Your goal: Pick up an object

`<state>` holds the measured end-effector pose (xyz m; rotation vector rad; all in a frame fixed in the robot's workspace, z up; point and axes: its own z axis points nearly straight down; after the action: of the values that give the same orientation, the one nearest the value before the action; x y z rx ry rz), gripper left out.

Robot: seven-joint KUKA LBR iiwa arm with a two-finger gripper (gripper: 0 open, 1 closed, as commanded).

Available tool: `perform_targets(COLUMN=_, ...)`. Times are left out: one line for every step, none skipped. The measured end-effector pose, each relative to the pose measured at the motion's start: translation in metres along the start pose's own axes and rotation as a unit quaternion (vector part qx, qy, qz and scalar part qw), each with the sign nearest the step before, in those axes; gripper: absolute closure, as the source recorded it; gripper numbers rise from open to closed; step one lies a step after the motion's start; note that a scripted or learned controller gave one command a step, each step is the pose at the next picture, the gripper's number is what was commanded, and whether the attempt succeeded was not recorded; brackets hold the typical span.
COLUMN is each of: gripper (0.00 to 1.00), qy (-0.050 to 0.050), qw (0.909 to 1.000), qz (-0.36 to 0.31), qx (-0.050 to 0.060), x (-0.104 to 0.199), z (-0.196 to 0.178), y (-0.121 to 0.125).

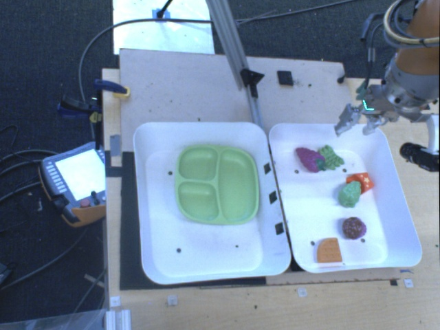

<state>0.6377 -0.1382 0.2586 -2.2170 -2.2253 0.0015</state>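
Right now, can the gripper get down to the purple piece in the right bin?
Probably yes. The gripper hangs over the right bin at its far edge, and the purple piece lies nearby, uncovered from above. One snag: the dark green piece touches its side, so the jaws may catch both.

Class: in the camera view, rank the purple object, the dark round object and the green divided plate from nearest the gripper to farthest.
From the gripper:
1. Purple object, top of the right bin.
2. Dark round object, lower in the right bin.
3. Green divided plate, in the left bin.
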Motion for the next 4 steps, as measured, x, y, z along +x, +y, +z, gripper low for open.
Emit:
perform_targets(gripper=0.0, qy=0.0, qw=1.0, qz=0.0, qx=-0.002, x=0.0, z=-0.002, y=0.001)
perform_targets(gripper=0.0, qy=0.0, qw=1.0, qz=0.001, qx=0.001, x=-0.005, z=0.059, y=-0.002)
perform_targets(gripper=0.0, qy=0.0, qw=1.0, qz=0.001, qx=0.0, x=-0.008, z=0.103, y=0.005)
perform_targets(gripper=0.0, qy=0.0, qw=1.0, qz=-0.001, qx=0.0, x=-0.003, z=0.149, y=0.013)
